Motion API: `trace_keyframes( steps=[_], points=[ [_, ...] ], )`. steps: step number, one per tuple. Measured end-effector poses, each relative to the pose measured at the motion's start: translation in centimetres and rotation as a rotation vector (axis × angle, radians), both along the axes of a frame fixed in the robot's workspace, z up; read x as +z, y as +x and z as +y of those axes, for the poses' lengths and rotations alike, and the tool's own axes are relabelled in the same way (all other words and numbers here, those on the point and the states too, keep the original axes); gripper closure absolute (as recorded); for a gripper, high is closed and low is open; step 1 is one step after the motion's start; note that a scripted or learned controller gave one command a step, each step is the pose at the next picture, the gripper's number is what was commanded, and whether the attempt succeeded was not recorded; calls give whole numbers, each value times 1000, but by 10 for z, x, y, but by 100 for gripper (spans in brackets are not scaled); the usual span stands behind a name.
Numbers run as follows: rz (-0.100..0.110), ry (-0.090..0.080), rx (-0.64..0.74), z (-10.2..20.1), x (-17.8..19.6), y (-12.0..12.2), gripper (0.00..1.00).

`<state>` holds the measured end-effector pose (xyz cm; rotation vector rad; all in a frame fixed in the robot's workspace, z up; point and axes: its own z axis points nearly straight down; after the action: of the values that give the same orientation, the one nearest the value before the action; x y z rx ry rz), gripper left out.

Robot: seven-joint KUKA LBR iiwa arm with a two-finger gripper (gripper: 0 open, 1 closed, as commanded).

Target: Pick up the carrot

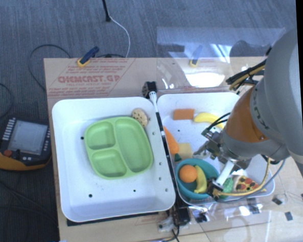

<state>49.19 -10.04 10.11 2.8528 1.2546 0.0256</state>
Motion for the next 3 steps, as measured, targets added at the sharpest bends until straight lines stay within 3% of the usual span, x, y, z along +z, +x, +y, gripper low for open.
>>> trace_keyframes(
  steps=[1,2,3],
  points=[
    [-26,-19,-170,72,92,1,0],
    [28,13,-251,11,82,63,0],
    [34,20,-290,62,81,-1,0]
  ],
)
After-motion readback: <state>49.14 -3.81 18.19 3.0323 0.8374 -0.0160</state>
